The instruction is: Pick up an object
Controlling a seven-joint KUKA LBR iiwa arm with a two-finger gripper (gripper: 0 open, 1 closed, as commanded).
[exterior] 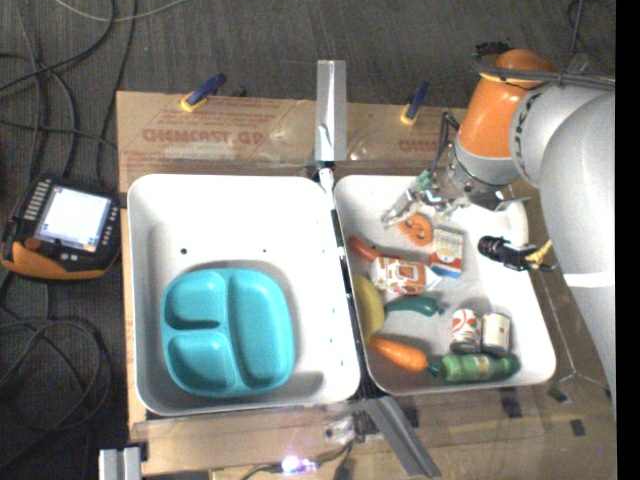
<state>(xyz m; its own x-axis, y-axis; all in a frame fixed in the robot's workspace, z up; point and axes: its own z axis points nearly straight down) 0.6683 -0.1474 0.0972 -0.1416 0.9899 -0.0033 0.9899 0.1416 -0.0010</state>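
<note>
The gripper, its fingers slightly spread and holding nothing, hangs over the right bin, just above a round orange disc. Below the disc lie a glossy carton, a smooth banana, a tapered carrot, a green bottle and two small cans. Left of that bin, a smooth teal divided plate lies in the left bin; the clutter's labels are too small to read.

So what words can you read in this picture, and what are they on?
"CHEMCAST GP": faint red letters on the clear sheet behind the left bin, the last letters unsure.
Labels on the carton, small packet, two cans and green bottle in the right bin: too small and blurred.
Handheld screen: glare, unreadable.
</note>
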